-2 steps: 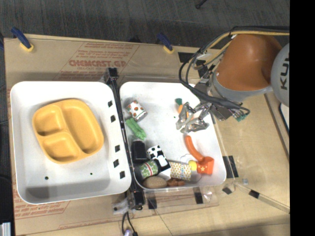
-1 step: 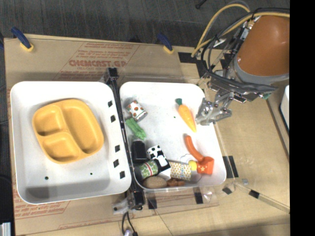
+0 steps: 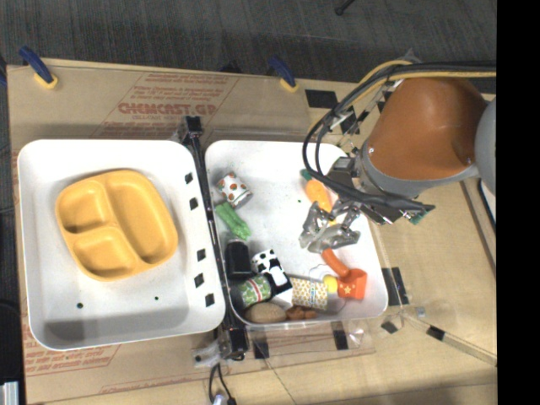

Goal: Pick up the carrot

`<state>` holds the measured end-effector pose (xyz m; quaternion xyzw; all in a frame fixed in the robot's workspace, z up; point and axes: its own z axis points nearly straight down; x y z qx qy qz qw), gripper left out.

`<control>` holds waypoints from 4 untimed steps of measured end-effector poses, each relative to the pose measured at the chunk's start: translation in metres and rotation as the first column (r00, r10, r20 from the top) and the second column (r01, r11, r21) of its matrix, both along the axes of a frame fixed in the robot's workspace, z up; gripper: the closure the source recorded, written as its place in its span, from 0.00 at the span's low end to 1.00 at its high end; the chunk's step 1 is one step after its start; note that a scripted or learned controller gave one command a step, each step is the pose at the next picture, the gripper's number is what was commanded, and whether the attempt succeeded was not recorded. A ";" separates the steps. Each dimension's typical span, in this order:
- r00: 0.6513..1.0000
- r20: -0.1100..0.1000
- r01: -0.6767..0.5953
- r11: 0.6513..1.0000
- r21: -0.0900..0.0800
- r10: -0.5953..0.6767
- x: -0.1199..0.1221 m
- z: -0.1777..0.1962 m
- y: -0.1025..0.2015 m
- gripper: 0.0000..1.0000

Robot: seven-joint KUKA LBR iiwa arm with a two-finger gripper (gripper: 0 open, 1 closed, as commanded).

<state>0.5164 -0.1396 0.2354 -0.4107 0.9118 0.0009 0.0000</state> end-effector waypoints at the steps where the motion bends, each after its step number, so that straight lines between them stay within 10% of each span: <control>1: 0.998 -0.010 0.057 0.998 0.002 -0.057 -0.023 -0.105 -0.055 1.00; 2: 0.985 0.007 0.172 0.985 0.001 -0.172 0.012 -0.046 0.005 1.00; 3: 0.988 0.007 -0.153 0.988 -0.006 0.153 0.043 0.036 -0.068 1.00; 4: 1.000 -0.003 0.007 1.000 0.003 -0.007 0.012 -0.100 -0.001 1.00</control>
